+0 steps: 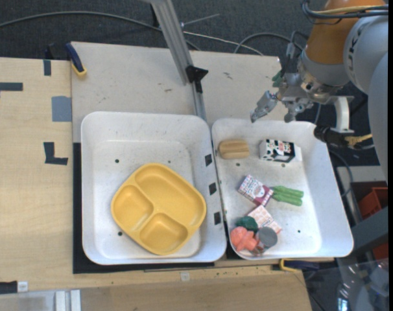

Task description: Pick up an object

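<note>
No lettering is showing clearly enough to read. The small black-and-white cow-patterned carton (276, 150) and the small pink-and-white patterned box (253, 188) in the right-hand shallow white bin (326, 173) are carrying printed faces, but the print is staying too small and blurred to make out.

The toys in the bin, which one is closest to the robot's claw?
The black-and-white box, at the bin's far end just below the gripper. The tan block sits farther left; the others lie farther down.

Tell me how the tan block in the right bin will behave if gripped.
The tan block looks like a sponge or bread, so probably light and squashy. It lies flat with rounded corners, so unlikely to roll. It sits clear of its neighbours, so they shouldn't be disturbed.
</note>
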Motion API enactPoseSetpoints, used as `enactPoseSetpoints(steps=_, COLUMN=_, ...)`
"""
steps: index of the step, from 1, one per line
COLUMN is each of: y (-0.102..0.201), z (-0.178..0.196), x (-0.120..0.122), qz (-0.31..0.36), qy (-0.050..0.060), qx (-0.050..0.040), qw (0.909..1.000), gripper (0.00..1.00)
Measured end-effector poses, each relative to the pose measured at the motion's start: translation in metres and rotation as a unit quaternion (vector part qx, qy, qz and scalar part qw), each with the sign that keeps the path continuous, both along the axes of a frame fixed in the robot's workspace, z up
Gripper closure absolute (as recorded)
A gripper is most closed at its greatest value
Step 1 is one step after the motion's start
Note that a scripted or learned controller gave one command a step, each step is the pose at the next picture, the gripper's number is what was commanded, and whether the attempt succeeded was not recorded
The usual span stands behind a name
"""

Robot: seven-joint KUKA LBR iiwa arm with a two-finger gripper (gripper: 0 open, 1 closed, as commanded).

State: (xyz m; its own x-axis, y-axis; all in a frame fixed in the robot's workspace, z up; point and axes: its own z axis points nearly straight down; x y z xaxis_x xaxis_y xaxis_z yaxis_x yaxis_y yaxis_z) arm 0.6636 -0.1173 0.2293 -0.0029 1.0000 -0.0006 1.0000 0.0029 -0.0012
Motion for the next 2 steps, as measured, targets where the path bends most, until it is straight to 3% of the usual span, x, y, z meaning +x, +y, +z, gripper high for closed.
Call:
enactPoseSetpoints(steps=1, y=0.0, z=0.0, x=0.0, qz=0.0, qy=0.0, qx=-0.0001, qw=1.0, gripper=0.0)
enactPoseSetpoints(steps=2, y=0.007, z=-0.054, x=0.007, qz=0.0, qy=0.003, qx=0.0, qw=1.0, gripper=0.0)
